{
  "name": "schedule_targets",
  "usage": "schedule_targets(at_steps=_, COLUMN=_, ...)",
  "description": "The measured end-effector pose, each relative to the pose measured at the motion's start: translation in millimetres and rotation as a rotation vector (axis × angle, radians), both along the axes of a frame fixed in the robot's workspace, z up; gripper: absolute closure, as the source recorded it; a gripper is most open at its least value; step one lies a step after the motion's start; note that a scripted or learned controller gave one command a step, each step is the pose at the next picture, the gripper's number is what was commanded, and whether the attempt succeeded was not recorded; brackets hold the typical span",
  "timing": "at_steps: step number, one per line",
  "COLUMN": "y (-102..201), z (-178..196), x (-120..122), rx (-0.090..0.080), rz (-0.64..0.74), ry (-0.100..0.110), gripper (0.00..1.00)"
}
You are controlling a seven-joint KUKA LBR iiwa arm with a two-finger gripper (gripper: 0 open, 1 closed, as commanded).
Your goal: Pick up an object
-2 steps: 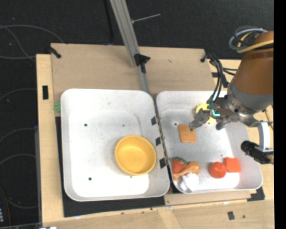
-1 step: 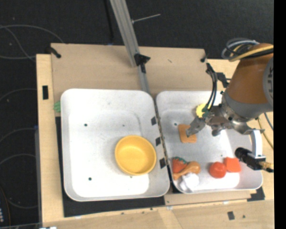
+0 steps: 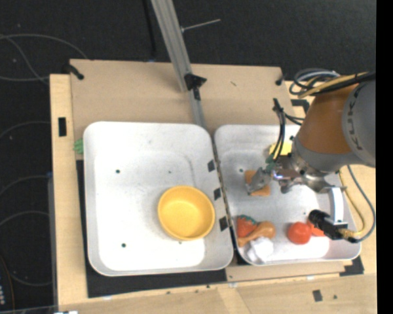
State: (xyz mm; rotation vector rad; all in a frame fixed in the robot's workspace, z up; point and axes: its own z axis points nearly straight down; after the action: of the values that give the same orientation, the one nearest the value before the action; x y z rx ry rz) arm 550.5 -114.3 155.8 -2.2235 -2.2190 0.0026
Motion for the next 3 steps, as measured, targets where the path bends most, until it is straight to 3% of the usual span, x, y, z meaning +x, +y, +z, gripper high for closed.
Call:
schedule_targets(at_steps=1, y=-2, z=-53, x=-1, rx=-0.001, rz=0.000, ry=0.003, gripper=0.00)
schedule_targets(at_steps=2, y=-1, z=-39, x=1, rx=0.002, rz=-0.005, ry=-0.006, gripper=1.00)
schedule_targets(at_steps=3, y=4, z=20, x=-3, rx=0.000, rz=0.005, ry=-0.009, gripper=1.00)
